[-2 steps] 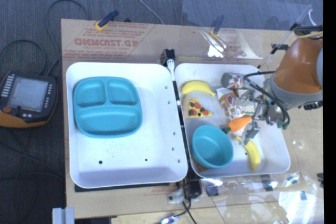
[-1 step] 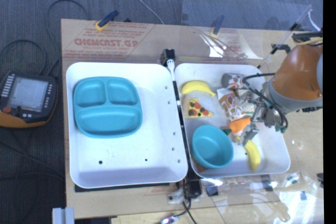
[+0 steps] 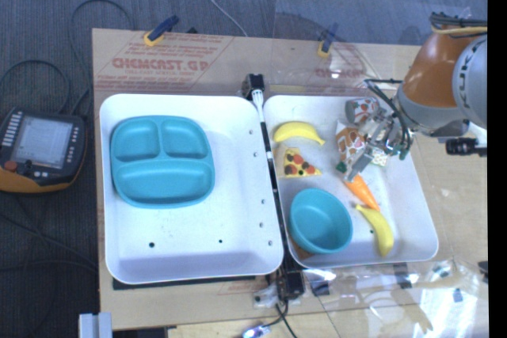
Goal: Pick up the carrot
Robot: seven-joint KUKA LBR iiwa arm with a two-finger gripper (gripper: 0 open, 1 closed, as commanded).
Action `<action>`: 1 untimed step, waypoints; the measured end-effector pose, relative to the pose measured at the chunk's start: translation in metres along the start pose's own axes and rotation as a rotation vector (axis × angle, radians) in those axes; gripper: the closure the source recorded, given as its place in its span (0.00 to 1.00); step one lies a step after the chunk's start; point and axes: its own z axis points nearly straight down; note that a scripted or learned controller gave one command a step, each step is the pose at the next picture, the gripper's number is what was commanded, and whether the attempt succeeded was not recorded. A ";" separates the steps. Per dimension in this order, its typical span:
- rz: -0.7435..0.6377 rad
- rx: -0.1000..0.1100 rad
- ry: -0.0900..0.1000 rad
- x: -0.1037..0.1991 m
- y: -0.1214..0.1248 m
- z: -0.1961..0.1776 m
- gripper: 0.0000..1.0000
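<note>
The carrot [image 3: 362,189] is small and orange and lies at a slant on the floor of the right bin [image 3: 412,198], between the blue bowl [image 3: 320,222] and the bin's right wall. My gripper [image 3: 357,161] reaches in from the right and hangs low in that bin, its tip just above and slightly left of the carrot's upper end. The carrot rests on the bin floor, not lifted. The gripper's body covers part of an orange-and-white toy [image 3: 348,142] beside it.
The right bin also holds a banana [image 3: 299,132], a pizza slice [image 3: 299,164], and a second banana [image 3: 379,228] just below the carrot. The left bin [image 3: 238,194] holds a blue divided plate [image 3: 162,158]. A teach pendant [image 3: 40,148] lies left of the bench.
</note>
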 end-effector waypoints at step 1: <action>0.063 0.013 0.026 0.059 -0.029 0.019 0.00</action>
